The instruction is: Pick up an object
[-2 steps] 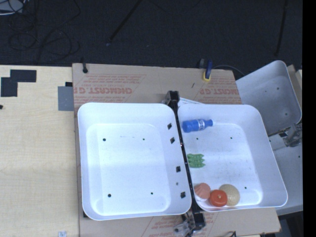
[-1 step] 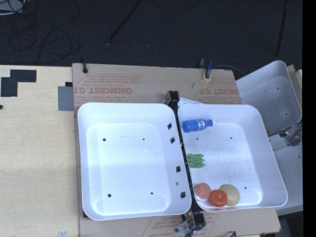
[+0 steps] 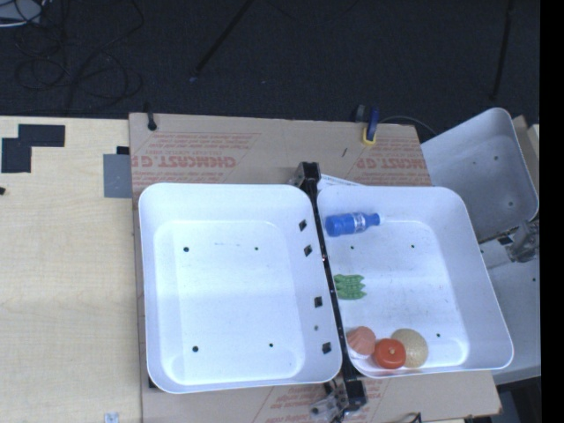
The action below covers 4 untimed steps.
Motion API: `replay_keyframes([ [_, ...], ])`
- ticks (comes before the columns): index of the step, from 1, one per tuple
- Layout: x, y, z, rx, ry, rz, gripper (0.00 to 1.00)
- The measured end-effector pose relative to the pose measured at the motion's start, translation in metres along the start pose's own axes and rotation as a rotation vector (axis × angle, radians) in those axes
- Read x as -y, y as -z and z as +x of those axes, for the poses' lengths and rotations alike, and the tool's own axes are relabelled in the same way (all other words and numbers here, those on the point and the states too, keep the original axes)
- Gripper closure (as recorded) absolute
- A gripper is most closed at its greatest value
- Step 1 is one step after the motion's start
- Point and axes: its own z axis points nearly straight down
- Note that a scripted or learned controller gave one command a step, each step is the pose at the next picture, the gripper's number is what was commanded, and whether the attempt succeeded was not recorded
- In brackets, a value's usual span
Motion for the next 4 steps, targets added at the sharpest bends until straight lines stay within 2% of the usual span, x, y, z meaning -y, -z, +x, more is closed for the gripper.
replay_keyframes([
  [1, 0.0, 0.022, 0.0, 0.001, 0.005, -0.003, 1.0],
  [2, 0.0, 0.007, 0.0, 0.0, 0.003, 0.001, 1.0],
  [3, 0.0, 0.028, 0.0, 0.001, 0.005, -0.002, 1.0],
  [4, 0.0, 0.014, 0.0, 0.0, 0.003, 0.0, 1.0],
])
